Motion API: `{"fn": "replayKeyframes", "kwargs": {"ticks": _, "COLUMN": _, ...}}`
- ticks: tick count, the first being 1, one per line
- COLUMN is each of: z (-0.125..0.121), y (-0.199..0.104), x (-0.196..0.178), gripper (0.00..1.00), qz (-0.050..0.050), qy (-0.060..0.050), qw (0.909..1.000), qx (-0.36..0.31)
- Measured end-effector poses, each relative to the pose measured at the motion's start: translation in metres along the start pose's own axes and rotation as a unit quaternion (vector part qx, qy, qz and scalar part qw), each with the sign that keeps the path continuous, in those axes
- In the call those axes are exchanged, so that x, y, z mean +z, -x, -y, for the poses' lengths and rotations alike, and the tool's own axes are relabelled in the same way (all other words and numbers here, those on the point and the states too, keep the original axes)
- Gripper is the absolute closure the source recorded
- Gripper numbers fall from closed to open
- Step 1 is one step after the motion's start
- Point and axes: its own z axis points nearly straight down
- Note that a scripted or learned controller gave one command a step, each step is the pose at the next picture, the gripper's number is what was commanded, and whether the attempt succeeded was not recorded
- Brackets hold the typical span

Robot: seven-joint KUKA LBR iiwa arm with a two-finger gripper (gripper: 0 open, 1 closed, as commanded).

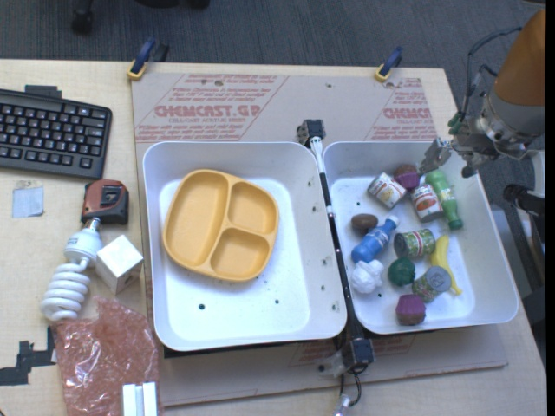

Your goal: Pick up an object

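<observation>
The right bin point(494, 232) holds several small toys. Among them are a green bottle point(446, 199), a blue bottle point(373, 242), two small cans point(387, 190) point(425, 203) and a lying green-labelled can point(414, 243). There are also a brown lump point(364, 224), a white crumpled piece point(367, 276), a green ball point(401, 272), a maroon block point(410, 309) and a yellow banana point(443, 258). My gripper point(451, 161) hangs over the bin's far right corner, just above the green bottle and a purple item point(406, 178). Its fingers stand open with nothing between them.
The left bin point(173, 319) holds a yellow divided plate point(220, 224). Left of the bins lie a keyboard point(52, 133), a tape measure point(106, 202), a spiral bulb point(69, 276), a white cube point(119, 261) and a pink bag point(104, 358). Clamps point(313, 133) sit between the bins.
</observation>
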Motion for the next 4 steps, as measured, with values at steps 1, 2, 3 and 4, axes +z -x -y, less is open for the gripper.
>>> {"fn": "replayKeyframes", "kwargs": {"ticks": 1, "z": -0.019, "y": -0.014, "x": 0.084, "gripper": 0.0, "qz": -0.002, "qy": 0.001, "qw": 1.0, "qx": 0.0}}
{"fn": "replayKeyframes", "kwargs": {"ticks": 2, "z": -0.019, "y": -0.014, "x": 0.074, "gripper": 1.0, "qz": 0.0, "qy": 0.002, "qw": 1.0, "qx": -0.001}}
{"fn": "replayKeyframes", "kwargs": {"ticks": 3, "z": 0.031, "y": -0.056, "x": -0.012, "gripper": 1.0, "qz": -0.001, "qy": 0.0, "qw": 1.0, "qx": 0.001}}
{"fn": "replayKeyframes", "kwargs": {"ticks": 4, "z": 0.008, "y": -0.092, "x": -0.014, "gripper": 1.0, "qz": 0.0, "qy": 0.0, "qw": 1.0, "qx": 0.001}}
